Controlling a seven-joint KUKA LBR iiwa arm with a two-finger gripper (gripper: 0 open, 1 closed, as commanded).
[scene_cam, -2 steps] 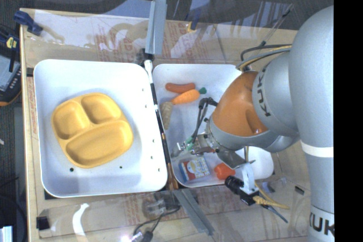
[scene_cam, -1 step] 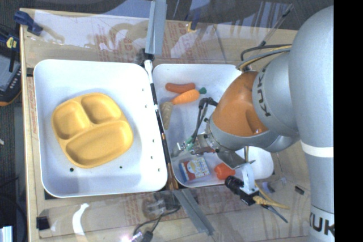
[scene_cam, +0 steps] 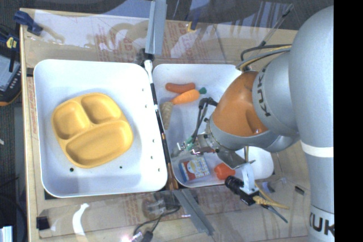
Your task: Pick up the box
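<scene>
Cardboard box (scene_cam: 194, 169) lay flat in right bin (scene_cam: 227, 69); likely light, stiff. Grab across short edges. Gripper (scene_cam: 191, 147) just above; finger state unclear.

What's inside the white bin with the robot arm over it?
In the right bin: a sausage, a carrot, a small box and a red piece. The arm covers the rest.
</scene>
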